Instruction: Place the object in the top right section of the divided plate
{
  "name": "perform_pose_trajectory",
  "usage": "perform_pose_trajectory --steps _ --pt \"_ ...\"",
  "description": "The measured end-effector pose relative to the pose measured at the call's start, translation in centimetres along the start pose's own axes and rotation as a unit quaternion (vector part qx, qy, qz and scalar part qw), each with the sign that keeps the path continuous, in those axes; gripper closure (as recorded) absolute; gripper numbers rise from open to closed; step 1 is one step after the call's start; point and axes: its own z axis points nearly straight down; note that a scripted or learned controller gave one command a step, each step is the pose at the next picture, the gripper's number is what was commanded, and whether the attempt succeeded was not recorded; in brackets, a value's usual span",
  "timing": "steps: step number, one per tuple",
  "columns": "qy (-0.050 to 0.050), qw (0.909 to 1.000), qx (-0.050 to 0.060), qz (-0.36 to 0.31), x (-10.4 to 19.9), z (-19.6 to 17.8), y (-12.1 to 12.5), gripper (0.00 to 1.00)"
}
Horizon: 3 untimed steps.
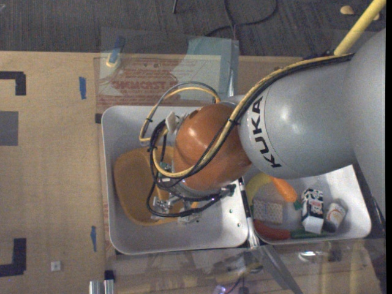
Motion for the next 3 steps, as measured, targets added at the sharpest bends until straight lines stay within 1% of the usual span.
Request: perform_pose_trajectory --steps 1,2,3 --pt "0.016 0.9986 -0.015 0.048 8.1 -7.4 -1.6 1.0" --pt "0.017 0.99 -0.005 0.14 0.9 1.5 0.3 1.0" --pt "0.011 0.9902 -0.005 0.139 0.6 1.8 0.4 0.0"
